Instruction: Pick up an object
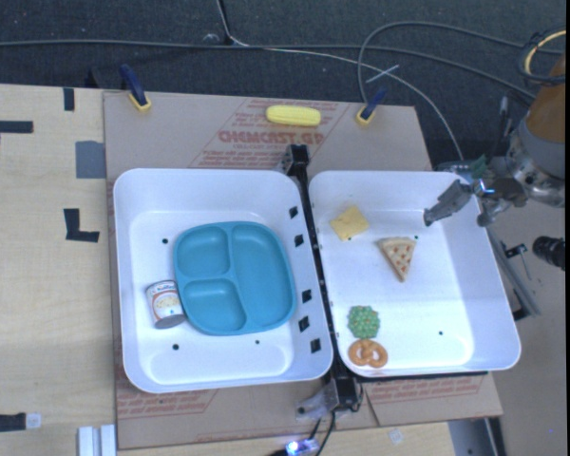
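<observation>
- Reaching in from the right, the hand [465, 202] hangs over the upper right rim of the right bin [475, 283], with nothing between its fingers; one dark finger [444, 204] slants down and left toward the bin floor, a second [486, 212] sits just right of it, and the two stand apart, released.
- Behind the hand, the grey wrist and the orange band of the arm [546, 131] sit at the right edge of the view, the arm tilted so the hand points left and downward.
- Nearest the camera in the right bin, a pretzel [368, 353] lies by the front left corner, with a green broccoli piece [364, 321] just behind it, nearly touching.
- Farther back, a tan pizza-slice toy [398, 256] lies near the middle of the bin, below and left of the hand and apart from it.
- A yellow cheese wedge [350, 223] lies near the bin's back left, close to the dividing wall.
- In the left bin [133, 255], a small can [165, 304] lies on its side, touching the left edge of a blue divided plate [235, 276] that lies flat in the middle.
- Beyond both bins, a yellow banana-like toy [293, 115] rests on the cardboard sheet [171, 131] covering the surface, between two blue-and-yellow clamps [133, 88].
</observation>
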`<state>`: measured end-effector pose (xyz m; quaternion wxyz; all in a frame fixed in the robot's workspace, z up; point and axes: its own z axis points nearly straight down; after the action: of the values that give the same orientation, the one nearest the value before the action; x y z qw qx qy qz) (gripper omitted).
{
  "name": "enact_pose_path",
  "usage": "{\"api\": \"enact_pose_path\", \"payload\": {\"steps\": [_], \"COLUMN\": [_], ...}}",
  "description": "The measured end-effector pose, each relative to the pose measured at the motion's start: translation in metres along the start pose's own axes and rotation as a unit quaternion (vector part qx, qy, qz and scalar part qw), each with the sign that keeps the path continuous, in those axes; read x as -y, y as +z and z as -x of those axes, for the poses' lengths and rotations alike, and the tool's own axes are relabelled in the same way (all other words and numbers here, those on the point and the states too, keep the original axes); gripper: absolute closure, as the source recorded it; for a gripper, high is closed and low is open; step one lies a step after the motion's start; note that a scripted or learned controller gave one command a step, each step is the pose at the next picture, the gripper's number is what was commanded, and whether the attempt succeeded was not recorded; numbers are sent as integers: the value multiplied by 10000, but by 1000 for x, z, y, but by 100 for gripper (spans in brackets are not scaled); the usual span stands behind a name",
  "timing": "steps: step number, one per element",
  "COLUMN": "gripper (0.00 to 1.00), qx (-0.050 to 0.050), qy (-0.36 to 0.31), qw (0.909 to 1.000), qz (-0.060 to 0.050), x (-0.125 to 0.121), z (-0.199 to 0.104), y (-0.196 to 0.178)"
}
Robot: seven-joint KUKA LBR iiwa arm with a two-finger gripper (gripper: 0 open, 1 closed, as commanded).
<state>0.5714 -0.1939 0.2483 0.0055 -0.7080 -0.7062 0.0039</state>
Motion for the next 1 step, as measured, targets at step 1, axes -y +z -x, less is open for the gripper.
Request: {"api": "enact_pose_path", "payload": {"steps": [1], "gripper": [0], "qx": [14], "qy": [-18], "qw": [10000], "qz": [61], "x": [-2], "z": [-1], "y": [-7]}}
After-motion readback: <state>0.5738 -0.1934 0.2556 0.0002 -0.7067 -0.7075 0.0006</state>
